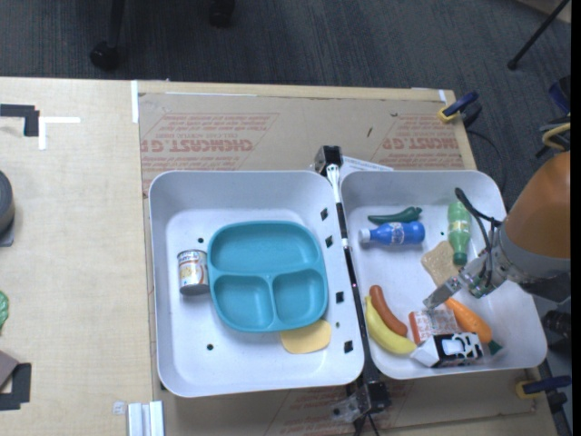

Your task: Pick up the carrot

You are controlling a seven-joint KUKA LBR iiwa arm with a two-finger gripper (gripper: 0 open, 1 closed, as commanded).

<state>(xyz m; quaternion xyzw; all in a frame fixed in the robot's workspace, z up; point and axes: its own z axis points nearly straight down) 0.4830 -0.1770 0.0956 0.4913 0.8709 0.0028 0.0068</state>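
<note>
The small orange plastic carrot (469, 320) lies at 5 o'clock in my right white bin (517, 243); the tool (451, 289) hovers just beside it, grip state unreadable.

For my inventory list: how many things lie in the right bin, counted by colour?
Green: 2, the pepper and green bottle
Blue: 1, blue bottle
Tan: 1, bread
Red: 1, sausage
Yellow: 1, banana
Orange: 1, carrot
White: 1, carton
Total: 8

A broad orange band (549, 203) is seen at the frame's right edge. Grey metal parts and dark cables (479, 214) are carried below it, ending in a pale metallic pincer (447, 294).
</note>
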